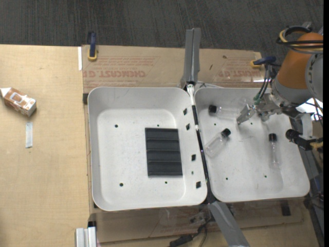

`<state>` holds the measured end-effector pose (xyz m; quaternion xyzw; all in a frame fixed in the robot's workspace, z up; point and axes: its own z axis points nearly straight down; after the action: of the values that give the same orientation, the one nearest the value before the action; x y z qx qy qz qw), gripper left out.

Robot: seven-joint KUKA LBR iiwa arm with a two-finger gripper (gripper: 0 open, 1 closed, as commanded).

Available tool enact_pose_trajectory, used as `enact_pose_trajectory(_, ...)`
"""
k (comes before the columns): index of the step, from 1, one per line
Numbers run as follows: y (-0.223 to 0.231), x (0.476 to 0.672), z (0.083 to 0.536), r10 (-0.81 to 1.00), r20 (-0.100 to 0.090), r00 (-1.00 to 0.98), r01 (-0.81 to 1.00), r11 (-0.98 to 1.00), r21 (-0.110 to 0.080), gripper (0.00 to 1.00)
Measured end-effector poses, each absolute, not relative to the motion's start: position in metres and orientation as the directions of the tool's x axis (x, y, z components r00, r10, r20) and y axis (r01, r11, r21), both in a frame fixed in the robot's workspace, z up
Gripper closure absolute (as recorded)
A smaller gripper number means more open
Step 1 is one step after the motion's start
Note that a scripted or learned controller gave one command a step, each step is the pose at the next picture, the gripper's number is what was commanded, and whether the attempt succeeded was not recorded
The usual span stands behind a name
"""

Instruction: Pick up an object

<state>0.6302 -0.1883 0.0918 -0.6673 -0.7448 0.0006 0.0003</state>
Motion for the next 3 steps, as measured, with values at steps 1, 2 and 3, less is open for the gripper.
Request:
enact_pose_trajectory(1,-0.189,0.631,0.102,0.994,-0.002,-0.112,0.994,0.112,0.000,1.00)
enact_pose_trajectory(2,-0.189,0.631,0.102,0.994,-0.002,-0.112,0.994,0.112,0.000,0.00)
enact_pose_trajectory(3,-0.223,0.592,0.140,0.990,-0.001,-0.140,0.990,0.140,0.000,0.00)
